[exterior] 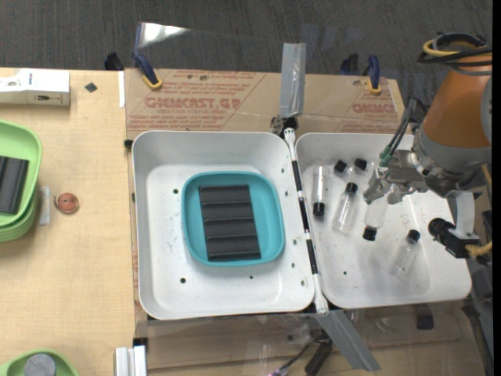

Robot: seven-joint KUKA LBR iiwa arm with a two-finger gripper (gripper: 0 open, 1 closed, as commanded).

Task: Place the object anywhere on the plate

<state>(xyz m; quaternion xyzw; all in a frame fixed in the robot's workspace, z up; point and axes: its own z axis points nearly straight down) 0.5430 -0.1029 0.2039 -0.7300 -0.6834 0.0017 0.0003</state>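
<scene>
A teal square plate lies in the left bin, with a black ridged insert on it. Several clear vials with black caps are scattered in the right bin, among them one by the divider, one beside it, and one farther right. My gripper hangs over the right bin, fingers apart and nothing between them. Another vial lies just below its fingertips. The gripper is well to the right of the plate.
A raised rim divides the two bins. A cardboard sheet held by clamps lies behind them. On the bench at left are a green tray, a small red disc and a white box.
</scene>
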